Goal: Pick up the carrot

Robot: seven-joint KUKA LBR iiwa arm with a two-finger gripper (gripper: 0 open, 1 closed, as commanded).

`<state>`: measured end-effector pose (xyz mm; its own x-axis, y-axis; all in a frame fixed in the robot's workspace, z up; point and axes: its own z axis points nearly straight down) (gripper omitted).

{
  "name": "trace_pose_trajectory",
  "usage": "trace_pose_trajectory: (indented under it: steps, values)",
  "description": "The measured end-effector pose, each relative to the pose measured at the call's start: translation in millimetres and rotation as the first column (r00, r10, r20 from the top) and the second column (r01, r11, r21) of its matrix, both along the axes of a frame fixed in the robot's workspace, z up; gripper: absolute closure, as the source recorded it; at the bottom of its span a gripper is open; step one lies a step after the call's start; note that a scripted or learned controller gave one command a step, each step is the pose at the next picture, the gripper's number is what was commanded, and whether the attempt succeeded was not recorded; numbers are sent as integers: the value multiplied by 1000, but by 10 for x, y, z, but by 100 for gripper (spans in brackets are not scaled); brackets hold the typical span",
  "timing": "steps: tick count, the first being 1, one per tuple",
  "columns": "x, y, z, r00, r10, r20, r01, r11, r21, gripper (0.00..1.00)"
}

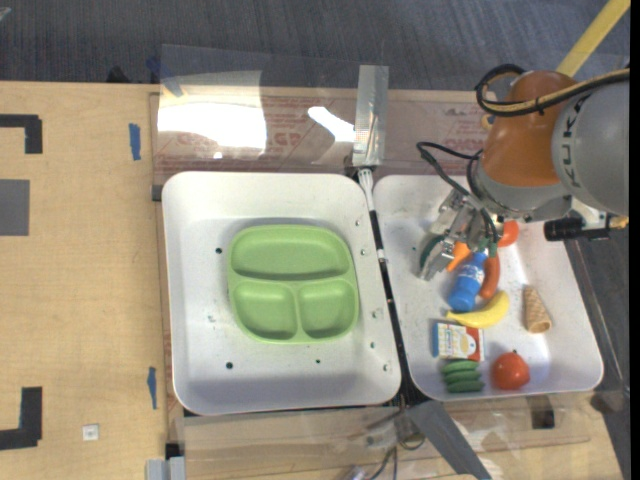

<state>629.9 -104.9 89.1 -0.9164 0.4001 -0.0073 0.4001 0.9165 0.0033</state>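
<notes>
Hovering over the back half of the right-hand shallow white bin (575,298), my two-finger gripper (447,240) points down and toward the bin's left wall; whether it is open or closed, or has anything between its tips, I cannot tell from this slant. Starting from the left, the other shallow white bin (190,298) carries a light green plastic plate with three compartments (294,281), lying flat near its middle. In my bin, the small orange carrot (458,258) lies just below my gripper, right beside it, toward the bin's centre and touching the top of a blue plastic bottle (467,286). A slim red pepper-shaped piece (490,278) leans along the bottle's right side. Below them a yellow banana (484,313) curves across the floor, a small printed carton (457,341) and a dark green ridged vegetable (461,375) sit near the front edge, a red tomato (510,370) beside those, and a tan waffle cone (537,309) lies toward the right wall.
</notes>
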Motion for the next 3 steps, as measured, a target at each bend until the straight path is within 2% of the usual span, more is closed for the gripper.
trace_pose_trajectory:
  steps: [1,2,3]
  values:
    - [44,6,147,1000,3,15,-3,1000,-3,100]
    - [-508,-569,18,874,486,1,-486,874,-9,100]
    - [-233,-62,1407,937,349,7,-349,937,-6,100]
